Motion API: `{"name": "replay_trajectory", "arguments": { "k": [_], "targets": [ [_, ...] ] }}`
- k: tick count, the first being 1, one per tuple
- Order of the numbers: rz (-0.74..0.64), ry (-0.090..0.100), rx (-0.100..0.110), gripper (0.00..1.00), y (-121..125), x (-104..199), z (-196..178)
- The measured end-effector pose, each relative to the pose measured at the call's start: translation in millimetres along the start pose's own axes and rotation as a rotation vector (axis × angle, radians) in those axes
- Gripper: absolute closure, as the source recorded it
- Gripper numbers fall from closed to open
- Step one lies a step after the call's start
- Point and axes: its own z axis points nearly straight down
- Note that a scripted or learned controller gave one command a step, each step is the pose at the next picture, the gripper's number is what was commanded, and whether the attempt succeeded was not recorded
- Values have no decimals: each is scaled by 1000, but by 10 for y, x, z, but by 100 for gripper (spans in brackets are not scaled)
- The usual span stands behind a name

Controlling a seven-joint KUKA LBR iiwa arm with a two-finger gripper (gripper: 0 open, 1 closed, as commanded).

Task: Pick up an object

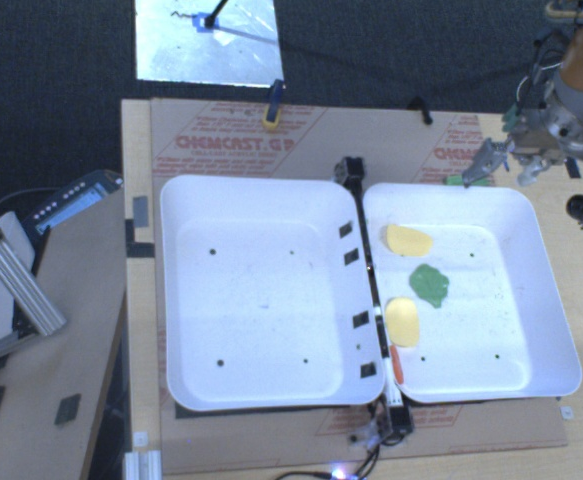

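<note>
The right bin (pixel 531 298) holds a yellow flat piece (pixel 408 240) near its back left and a green crumpled object (pixel 430 284) just in front of it. A second yellow piece (pixel 402 321) lies further forward, by the left wall. A thin orange-red item (pixel 397 365) rests in the front left corner. My gripper (pixel 504 165) hangs above the bin's back right rim, well away from all of these. It is open, its two fingers spread with nothing between them.
The left bin (pixel 261 288) sits beside the right one, joined by a black clipped divider (pixel 364 268). A yellow and blue clamp (pixel 272 108) stands on the bench behind the bins. A shiny metal sheet (pixel 209 28) lies at the back left.
</note>
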Motion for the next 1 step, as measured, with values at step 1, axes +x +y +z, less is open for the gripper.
{"name": "replay_trajectory", "arguments": {
  "k": [1],
  "targets": [
    [-4, 0, -4, 100, 10, 1, -118]
  ]
}}
